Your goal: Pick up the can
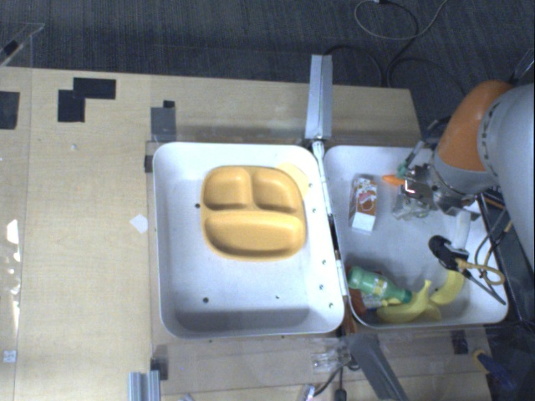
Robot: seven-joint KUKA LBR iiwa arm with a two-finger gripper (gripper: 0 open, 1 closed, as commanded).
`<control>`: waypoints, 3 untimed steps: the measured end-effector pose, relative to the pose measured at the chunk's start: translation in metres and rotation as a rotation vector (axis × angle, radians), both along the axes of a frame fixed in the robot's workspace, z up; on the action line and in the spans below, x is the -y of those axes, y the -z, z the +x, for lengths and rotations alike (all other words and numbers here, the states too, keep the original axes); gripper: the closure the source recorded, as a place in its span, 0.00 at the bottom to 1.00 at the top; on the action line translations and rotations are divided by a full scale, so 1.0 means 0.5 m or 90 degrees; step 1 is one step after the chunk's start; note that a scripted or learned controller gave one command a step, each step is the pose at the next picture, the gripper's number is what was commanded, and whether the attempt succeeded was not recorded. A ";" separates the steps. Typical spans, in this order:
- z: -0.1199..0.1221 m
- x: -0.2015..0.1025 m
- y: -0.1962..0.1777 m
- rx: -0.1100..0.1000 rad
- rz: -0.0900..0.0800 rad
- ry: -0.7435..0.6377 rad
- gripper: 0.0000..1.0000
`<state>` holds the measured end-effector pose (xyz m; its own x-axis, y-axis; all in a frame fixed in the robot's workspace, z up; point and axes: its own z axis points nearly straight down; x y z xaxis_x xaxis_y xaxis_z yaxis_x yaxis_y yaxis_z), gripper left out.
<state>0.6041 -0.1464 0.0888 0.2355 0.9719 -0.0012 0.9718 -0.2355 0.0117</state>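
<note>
right bin [468,307]: pincer [411,200] blurred near can [364,203], grip state unclear; banana [418,303] part hidden.

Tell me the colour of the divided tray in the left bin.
Yellow-tan, plain with no pattern. The divided tray shows clearly in the camera view.

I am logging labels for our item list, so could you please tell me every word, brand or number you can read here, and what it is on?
No text can be read.
Can: red and white label, print too blurred to read.
Green bottle: label too small to read.
Black patches on the bench: plain shapes, no writing.
Yellow tray and bananas: no markings visible.
</note>
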 end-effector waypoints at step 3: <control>-0.008 0.036 0.001 0.000 0.005 0.397 1.00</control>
